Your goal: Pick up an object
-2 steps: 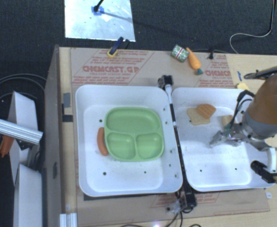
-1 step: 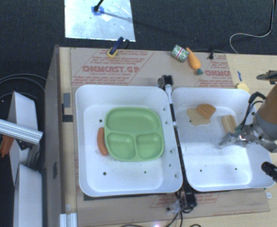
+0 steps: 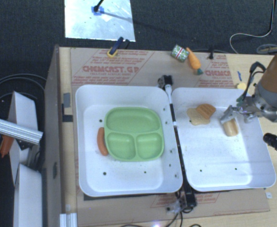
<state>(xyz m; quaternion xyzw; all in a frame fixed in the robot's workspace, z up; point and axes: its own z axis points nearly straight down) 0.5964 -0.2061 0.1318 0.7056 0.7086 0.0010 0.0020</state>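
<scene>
Bins [image 3: 129, 183] look like smooth white plastic, slight gloss. Green divided plate [image 3: 133, 134] matt plastic. Desk [image 3: 124, 65] covered w/ printed brown cardboard. Foil-like metal sheet [image 3: 98, 13] behind, shiny & crinkled. Floor [image 3: 20, 32] dark rough carpet.

Left bin [image 3: 88, 174]: tray [image 3: 133, 134] in the middle, sausage [image 3: 101, 141] touching its left edge. Right bin [image 3: 252, 174]: toast [image 3: 201, 114] near the left wall, block [image 3: 230, 127] to its right, under the gripper [image 3: 234, 112].
</scene>
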